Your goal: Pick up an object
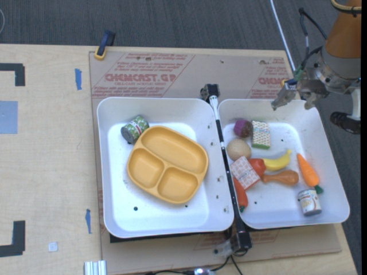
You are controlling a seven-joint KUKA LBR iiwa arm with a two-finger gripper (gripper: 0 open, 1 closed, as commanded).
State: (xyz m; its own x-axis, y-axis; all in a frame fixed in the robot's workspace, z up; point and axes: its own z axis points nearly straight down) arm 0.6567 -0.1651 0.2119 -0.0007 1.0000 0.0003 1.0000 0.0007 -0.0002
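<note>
My gripper (295,101) hangs over the far rim of the right bin (332,211), open, with nothing between its fingers. Below it in that bin lie a purple vegetable (243,128), a patterned box (261,134), a beige ball (238,149), a banana (278,161), a carrot (308,172), a drumstick (282,179), a checkered packet (245,172) and a small jar (309,202). The purple vegetable and the box are the nearest to the gripper, a short way toward the front and left of it.
The left bin (112,211) holds a yellow divided plate (167,164) and a green can (135,129) at its far left corner. A black divider bar (221,136) runs between the bins. A red pepper (241,196) lies against the right bin's left wall.
</note>
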